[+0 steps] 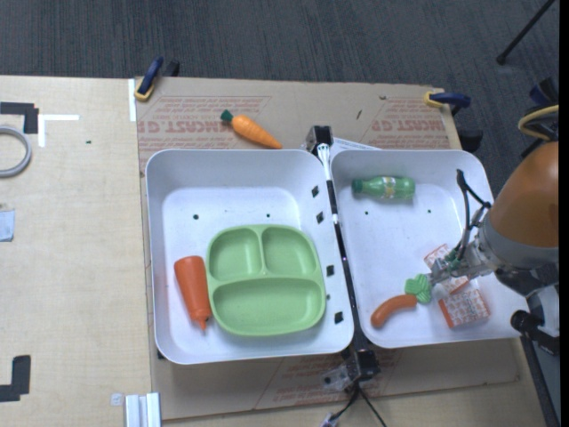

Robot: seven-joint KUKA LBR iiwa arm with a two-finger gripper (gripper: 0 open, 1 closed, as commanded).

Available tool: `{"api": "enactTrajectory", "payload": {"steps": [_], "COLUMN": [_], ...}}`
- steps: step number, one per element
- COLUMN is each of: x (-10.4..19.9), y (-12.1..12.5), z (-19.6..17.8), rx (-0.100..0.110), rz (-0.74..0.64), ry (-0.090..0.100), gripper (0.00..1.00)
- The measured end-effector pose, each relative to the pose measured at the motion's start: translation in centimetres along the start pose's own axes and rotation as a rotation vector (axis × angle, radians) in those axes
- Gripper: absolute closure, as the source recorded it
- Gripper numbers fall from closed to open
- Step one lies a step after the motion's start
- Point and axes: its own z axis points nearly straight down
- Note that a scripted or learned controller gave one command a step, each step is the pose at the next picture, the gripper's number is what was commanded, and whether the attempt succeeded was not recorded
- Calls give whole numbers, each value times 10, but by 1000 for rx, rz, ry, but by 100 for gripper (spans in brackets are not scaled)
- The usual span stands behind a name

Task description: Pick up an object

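In right bin (373,163): gripper (447,272) over red-white packet (462,307).

- Left bin (169,238): divided plate (265,279) in it, carrot (192,290) just left of plate.
- Right bin (391,229): bottle (383,187) at back; sausage (393,310) and packet (462,307) at front.
- Second carrot (252,130) on bench (71,265) behind left bin.
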Motion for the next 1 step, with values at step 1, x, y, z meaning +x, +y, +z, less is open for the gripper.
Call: {"api": "enactTrajectory", "payload": {"steps": [1], "x": [49], "y": [8], "z": [-139], "rx": [18], "rz": [-121], "ry": [16], "gripper": [100]}}
